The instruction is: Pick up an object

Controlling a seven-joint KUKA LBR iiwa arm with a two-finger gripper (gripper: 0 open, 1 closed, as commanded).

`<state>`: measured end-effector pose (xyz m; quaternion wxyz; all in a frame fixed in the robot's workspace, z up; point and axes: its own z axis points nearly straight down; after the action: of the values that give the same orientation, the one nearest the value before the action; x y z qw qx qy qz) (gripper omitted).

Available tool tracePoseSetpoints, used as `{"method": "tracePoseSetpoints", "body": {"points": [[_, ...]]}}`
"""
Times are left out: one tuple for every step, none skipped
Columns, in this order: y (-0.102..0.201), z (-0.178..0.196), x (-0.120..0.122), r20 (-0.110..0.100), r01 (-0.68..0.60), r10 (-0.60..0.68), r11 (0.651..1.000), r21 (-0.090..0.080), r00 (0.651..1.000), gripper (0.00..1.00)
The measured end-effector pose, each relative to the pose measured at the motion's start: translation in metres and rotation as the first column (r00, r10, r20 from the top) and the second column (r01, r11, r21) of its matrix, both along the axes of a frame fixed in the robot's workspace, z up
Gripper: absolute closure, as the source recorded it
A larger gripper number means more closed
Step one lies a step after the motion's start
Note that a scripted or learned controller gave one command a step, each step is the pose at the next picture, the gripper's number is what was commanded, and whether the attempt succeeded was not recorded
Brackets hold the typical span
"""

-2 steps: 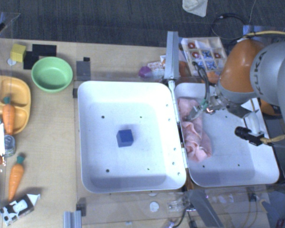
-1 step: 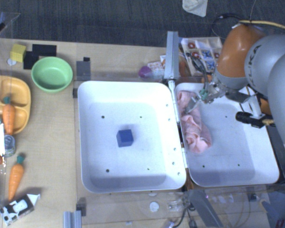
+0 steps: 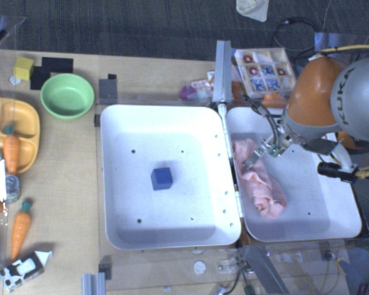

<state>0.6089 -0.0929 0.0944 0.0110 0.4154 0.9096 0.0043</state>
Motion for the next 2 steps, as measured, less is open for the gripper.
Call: {"method": "tracePoseSetpoints", "body": {"points": [[0.004,-0.001,0.047,-0.007,0.279,-0.279,0.960,0.005,0.960,0.00],[0.000,-0.001,-0.044,-0.003,0.164,-0.164,0.986,0.003,0.986,0.00]]}}
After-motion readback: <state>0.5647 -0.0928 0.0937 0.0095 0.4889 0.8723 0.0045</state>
